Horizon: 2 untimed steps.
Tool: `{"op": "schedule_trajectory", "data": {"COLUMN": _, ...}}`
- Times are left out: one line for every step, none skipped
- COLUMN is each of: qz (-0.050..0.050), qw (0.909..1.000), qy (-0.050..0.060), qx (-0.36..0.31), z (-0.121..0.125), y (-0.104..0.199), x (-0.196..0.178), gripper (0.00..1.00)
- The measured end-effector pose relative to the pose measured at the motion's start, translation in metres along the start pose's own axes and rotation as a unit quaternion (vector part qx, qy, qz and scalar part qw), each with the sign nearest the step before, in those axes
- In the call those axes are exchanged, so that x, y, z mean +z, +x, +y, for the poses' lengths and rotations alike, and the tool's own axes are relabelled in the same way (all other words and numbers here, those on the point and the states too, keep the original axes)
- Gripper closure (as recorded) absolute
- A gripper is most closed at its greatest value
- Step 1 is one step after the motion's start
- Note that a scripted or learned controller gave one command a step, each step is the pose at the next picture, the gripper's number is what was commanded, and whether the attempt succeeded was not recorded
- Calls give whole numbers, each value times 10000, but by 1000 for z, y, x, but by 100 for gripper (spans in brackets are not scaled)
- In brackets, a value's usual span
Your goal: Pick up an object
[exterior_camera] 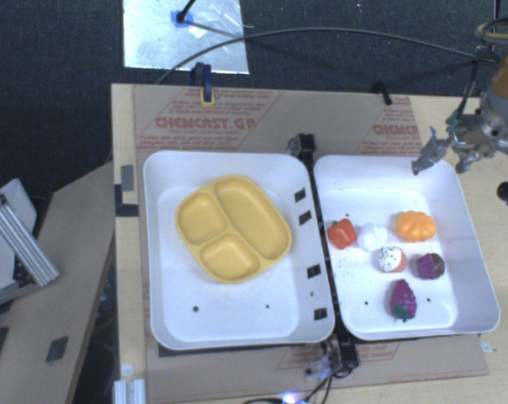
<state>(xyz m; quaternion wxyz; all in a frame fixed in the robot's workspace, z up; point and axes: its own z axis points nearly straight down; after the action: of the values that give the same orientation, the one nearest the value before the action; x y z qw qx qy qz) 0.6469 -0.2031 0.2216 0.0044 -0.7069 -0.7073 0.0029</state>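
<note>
Spread apart with nothing between them, the fingers of the gripper (443,153) hang at the upper right of the frame, over the back rim of the right bin (456,194), with the arm's grey wrist entering from the right edge. Below them the upper part of that bin's floor is bare white, leaving open room. The toys sit lower, in the middle and lower half: an orange pumpkin (415,225) nearest the right wall, a red pepper (341,233) toward the left wall with a white ball (373,237) touching it, a speckled white egg (391,259) just below, a dark purple fruit (430,266) beside the egg, and a magenta grape bunch (402,300) lowest. The left bin (166,225) holds a yellow divided plate (233,227), set at a slant in its middle, with bare floor along its lower edge.
</note>
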Motion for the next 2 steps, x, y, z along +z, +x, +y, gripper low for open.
{"op": "schedule_trajectory", "data": {"qz": -16, "qw": 10000, "qy": -64, "qx": -15, "z": 3, "y": 1, "x": -8, "gripper": 0}}
{"op": "schedule_trajectory", "data": {"qz": -15, "qw": 10000, "qy": -56, "qx": -34, "z": 10, "y": 5, "x": 36, "gripper": 0}}
